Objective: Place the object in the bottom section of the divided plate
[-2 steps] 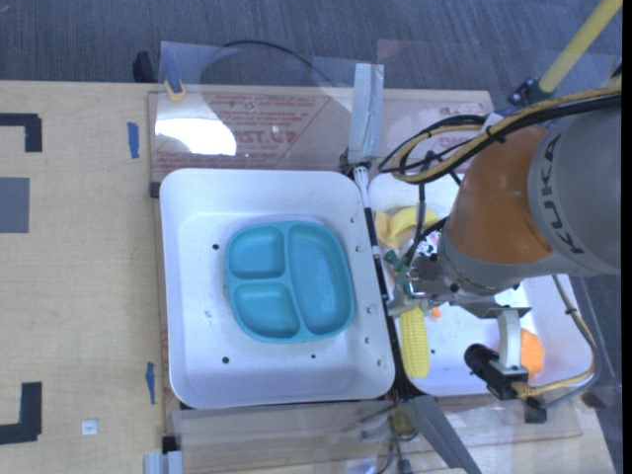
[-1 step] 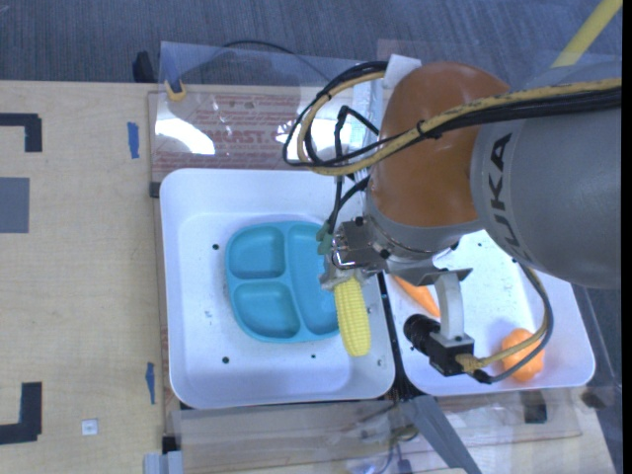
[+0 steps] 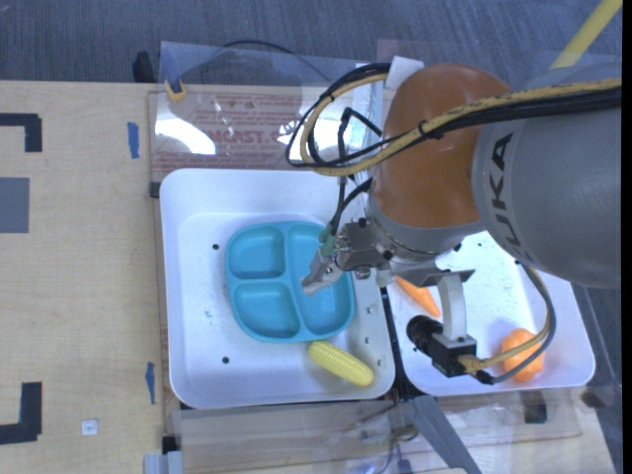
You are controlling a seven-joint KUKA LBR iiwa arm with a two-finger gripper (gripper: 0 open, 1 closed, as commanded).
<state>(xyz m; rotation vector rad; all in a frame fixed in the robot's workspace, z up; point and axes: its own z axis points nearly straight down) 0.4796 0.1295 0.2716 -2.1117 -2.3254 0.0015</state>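
Observation:
A blue divided plate lies in the left white bin. It has two sections on its left side and one long section on its right. My gripper hangs over the plate's right section, near its right rim. The arm's orange band and grey wrist hide much of what is beneath it. A small green bit shows at the gripper's upper side; I cannot tell what it is. A yellow corn cob rests on the bin floor just below the plate's lower right corner, apart from the gripper.
The right white bin holds an orange carrot partly under the wrist and a round orange fruit at its right. Cables loop above the left bin. A clear plastic sheet lies behind the bins.

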